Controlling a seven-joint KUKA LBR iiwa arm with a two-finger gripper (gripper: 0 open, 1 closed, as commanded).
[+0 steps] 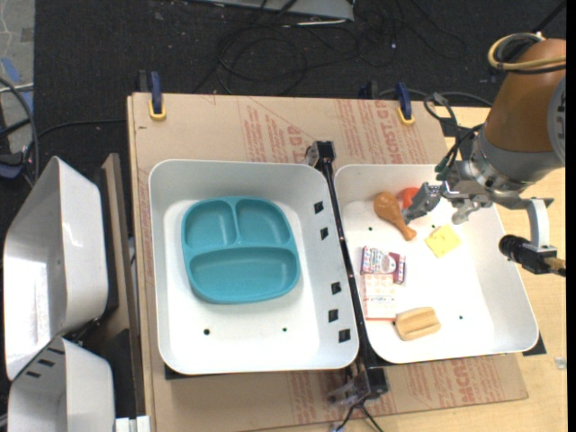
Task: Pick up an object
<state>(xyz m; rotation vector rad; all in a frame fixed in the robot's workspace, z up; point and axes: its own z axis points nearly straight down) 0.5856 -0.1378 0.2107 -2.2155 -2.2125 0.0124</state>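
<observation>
- Camera view, right bin (504,331): the loose things all lie here. A toy drumstick (394,213) rests near the far left corner, with a small red piece (412,194) just beyond it. A yellow block (442,241) sits toward the middle, a printed packet (382,265) nearer the divider, a card (380,301) touching the packet's near edge, and a tan bread-like piece (417,322) at the near side.
- Camera view, arm: the gripper (447,197) hangs low over the far part of this bin, between the drumstick and the yellow block. Its fingers look spread and nothing sits between them.
- Camera view, likely target: the drumstick is closest. It appears to be light, rigid plastic, smooth and rounded, so it could roll or squirt out. The narrow shank looks the safer place to pinch, across its width.
- Camera view, left bin (171,331): a teal divided plate (240,248) lies flat, well apart from the gripper.
</observation>
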